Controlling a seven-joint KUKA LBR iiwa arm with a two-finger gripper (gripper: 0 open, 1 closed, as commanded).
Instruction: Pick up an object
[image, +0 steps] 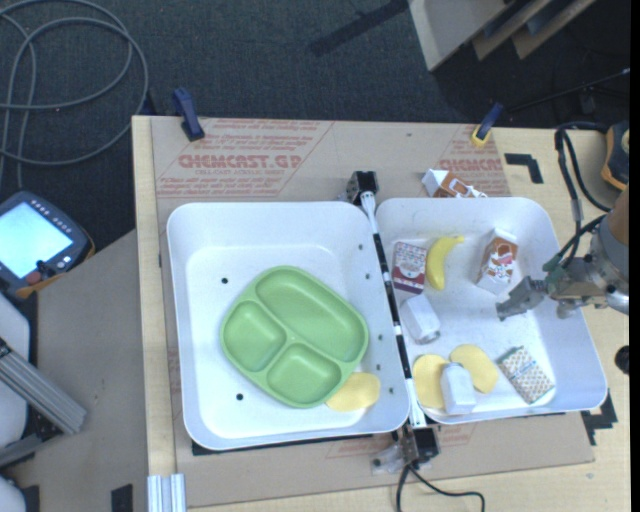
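Two shallow white plastic bins sit side by side on the bench: left bin (200, 240) and right bin (540, 215).

Left bin, count 2: one light-green three-compartment plastic plate (293, 335), and one pale yellow rounded piece (354, 392) touching the plate's lower right rim.

Right bin, count about 8: one small red-and-white carton lying flat (409, 264); one yellow toy banana (441, 259) just beside it; one upright white-and-brown carton (498, 262); one white block (420, 318); two yellow flat rounded pieces (431, 377) (474, 366); one small white bottle-like item (458, 389) between them and overlapping both; one patterned grey packet (526, 374) near the lower right corner.

One more red-and-white carton (452, 184) lies outside, on the bench just beyond the right bin's far rim.

Grey two-finger gripper (522, 300) is over the right bin's right part, between the upright carton and the patterned packet, touching neither as far as can be seen. Fingers are dark and small; cannot tell whether they are parted or closed. Nothing visible between them.

The arm is cut off at the right edge. Labels on the cartons are unreadable.

Open floor: centre of right bin, around the gripper; the left bin's far half and left margin.
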